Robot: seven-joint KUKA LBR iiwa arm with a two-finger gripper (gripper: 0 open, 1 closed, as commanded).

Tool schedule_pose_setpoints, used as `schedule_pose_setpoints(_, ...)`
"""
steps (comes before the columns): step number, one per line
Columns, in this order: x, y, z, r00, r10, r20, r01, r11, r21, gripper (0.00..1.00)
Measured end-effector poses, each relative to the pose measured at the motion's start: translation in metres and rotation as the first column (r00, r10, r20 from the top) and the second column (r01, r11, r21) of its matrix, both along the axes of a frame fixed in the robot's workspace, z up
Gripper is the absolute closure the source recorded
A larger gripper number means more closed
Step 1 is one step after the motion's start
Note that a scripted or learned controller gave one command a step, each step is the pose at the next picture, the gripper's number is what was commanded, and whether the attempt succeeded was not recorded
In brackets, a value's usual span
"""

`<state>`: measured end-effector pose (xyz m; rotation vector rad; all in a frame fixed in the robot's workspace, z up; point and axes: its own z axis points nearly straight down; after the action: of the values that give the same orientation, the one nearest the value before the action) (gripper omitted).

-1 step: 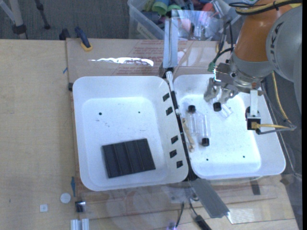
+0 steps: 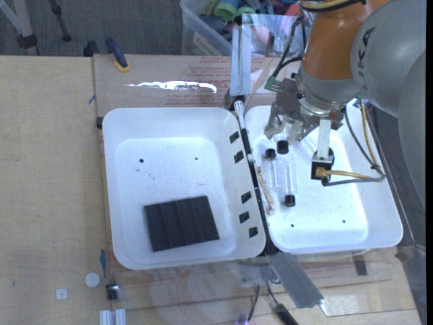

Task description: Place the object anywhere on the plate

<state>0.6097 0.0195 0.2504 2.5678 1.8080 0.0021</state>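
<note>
Right now, in the camera view, you have the gripper (image 2: 291, 135) low over the far part of the right bin (image 2: 352, 229), with the orange-banded arm (image 2: 338, 32) coming in from the right. Whether the pincer is released or clenched you cannot tell; the wrist hides it.

Just near of the gripper lie the objects (image 2: 281, 175): clear tube-like pieces with black caps, side by side near the bin's left wall, one cap at the far end and another at the near end. None of them can be seen between the fingers, so treat the pick as not yet done.

The plate (image 2: 181, 222), a dark ribbed slab, lies flat in the near part of the left bin (image 2: 128, 181), well apart from the tubes, across the divider (image 2: 247, 175).

To do this step well, judge it so: centre on one tube only, close across its narrow side, and lift clear of the divider before moving left. Clear round tubes will likely roll or slip.
</note>
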Motion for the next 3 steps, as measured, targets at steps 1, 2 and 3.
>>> schedule_pose_setpoints(1,0.039,0.033,-0.009,0.93,0.368,0.001,-0.368,0.93,-0.001,1.0)
schedule_pose_setpoints(2,0.049,0.074,-0.002,0.913,0.408,0.001,-0.408,0.913,-0.001,1.0)
schedule_pose_setpoints(3,0.051,0.121,0.0,0.89,0.456,0.002,-0.456,0.89,-0.001,1.0)
